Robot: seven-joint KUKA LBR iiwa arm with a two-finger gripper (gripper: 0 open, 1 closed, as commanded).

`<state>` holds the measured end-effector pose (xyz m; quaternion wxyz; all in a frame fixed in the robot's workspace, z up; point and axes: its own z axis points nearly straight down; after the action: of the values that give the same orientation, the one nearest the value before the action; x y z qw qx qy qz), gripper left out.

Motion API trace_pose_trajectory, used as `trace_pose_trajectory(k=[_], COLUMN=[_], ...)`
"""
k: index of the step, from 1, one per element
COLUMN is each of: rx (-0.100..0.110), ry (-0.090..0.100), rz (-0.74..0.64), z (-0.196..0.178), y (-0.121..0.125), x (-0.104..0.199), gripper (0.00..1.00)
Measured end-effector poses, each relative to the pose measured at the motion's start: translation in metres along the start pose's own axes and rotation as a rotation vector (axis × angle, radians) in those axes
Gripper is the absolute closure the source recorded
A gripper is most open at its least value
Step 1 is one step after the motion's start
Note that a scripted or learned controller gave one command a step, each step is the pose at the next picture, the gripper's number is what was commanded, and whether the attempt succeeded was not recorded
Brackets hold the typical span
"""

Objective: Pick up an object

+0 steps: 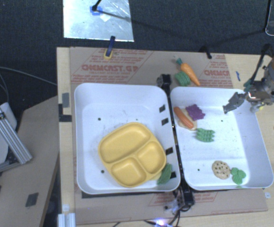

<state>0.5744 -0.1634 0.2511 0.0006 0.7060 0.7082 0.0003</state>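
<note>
White plastic bins are sitting side by side on the desk (127, 63), which is covered by a brown cardboard sheet with red lettering. The left bin (87, 126) is holding a yellow divided plate (132, 153) in its lower middle, and a green leafy toy (165, 174) is lying just off the plate's lower right edge, against the wall between the bins.

The right bin (255, 141) is holding several toy foods. An orange hot dog (183, 117) is lying near its upper left corner, with a purple grape bunch (195, 111) touching it on the right. A green vegetable piece (205, 135) is resting just below them. Toward the bottom of the bin, a cookie (220, 169) is sitting just beside another green leaf (238, 175).

Outside the bins, at the upper middle of the frame, a toy carrot (190, 73) is lying on the cardboard beside a green piece (182, 79).

At the right edge of the frame, the gripper (231, 107) is hovering over the upper right part of the right bin, well apart from the toys. Its fingers are looking spread and are gripping nothing.
</note>
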Motion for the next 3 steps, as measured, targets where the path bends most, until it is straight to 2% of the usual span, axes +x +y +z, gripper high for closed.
trace_pose_trajectory(k=[1,2,3], rx=[0.015,-0.003,0.001], ry=[0.007,0.000,0.002], rz=[0.000,0.003,-0.005], z=[0.090,0.074,0.066], y=[-0.083,-0.077,-0.087], x=[0.066,0.062,0.113], gripper=[0.00,1.00,1.00])
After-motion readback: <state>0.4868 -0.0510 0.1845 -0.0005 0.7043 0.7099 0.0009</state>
